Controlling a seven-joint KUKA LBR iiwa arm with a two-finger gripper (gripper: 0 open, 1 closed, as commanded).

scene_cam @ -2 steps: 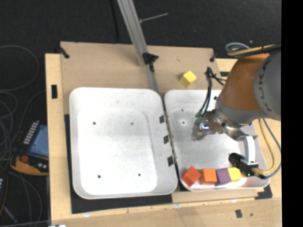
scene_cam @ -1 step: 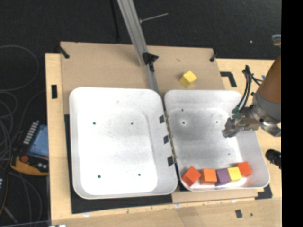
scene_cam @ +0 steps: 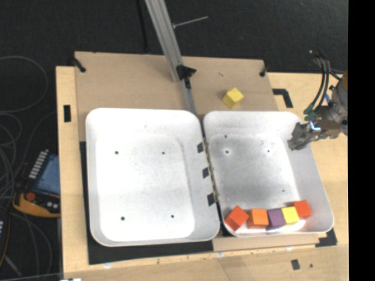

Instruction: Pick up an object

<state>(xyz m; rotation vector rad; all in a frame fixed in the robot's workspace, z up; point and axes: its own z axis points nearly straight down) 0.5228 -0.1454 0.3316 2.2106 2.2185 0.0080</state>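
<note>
The camera view shows the grey two-finger gripper hovering over the upper right rim of the right shallow white plastic bin, and whether it is parted or closed I cannot tell. Along that bin's near wall lie five small cubes in a row: an orange-red cube, an orange cube, a purple cube, a yellow cube and another orange-red cube. A lone yellow cube sits on the tan board behind the bins, while the left shallow white bin lies beside the right one.
</note>
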